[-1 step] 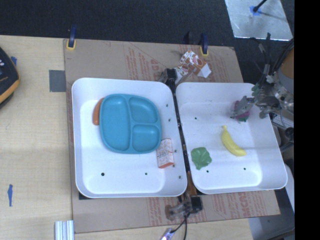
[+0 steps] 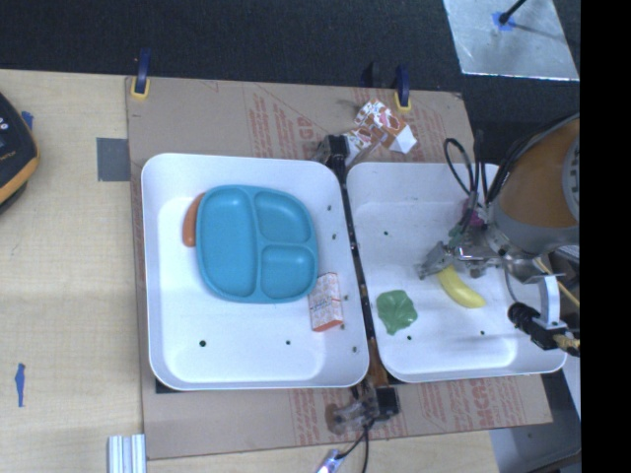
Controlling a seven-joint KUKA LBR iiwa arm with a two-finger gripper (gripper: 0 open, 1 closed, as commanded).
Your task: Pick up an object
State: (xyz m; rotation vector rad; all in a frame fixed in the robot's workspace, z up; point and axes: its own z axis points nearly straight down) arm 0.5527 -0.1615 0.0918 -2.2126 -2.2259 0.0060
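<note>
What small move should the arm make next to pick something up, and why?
Probably lower the claw a little and shift it slightly toward the banana. The claw is over the right bin, its tip just beside the banana's upper end, and nothing shows between its fingers. The green toy lies farther away, so the banana seems the nearest target.

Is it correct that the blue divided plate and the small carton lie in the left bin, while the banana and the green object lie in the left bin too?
Not quite. The blue divided plate and the small carton do lie in the left bin, but the banana and the green object lie in the right bin, as the camera view shows.
</note>
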